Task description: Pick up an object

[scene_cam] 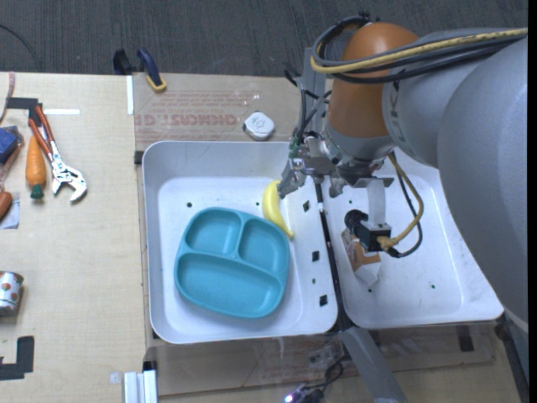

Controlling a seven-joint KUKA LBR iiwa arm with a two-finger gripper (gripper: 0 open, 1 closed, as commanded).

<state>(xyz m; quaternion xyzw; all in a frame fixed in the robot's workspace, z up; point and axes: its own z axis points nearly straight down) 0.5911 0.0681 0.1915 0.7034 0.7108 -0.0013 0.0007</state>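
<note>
On the wooden bench at the left of the frame lie an orange-handled pair of pliers and a silver adjustable wrench, touching or nearly so. Just left of them sits an orange carrot-shaped toy. A small metal cylinder rests at the far left edge, lower down. Near the top, a blue and yellow clamp grips the bench edge. A white round disc lies on the cardboard sheet at upper centre.

Pale wooden bench, dark carpet
</note>
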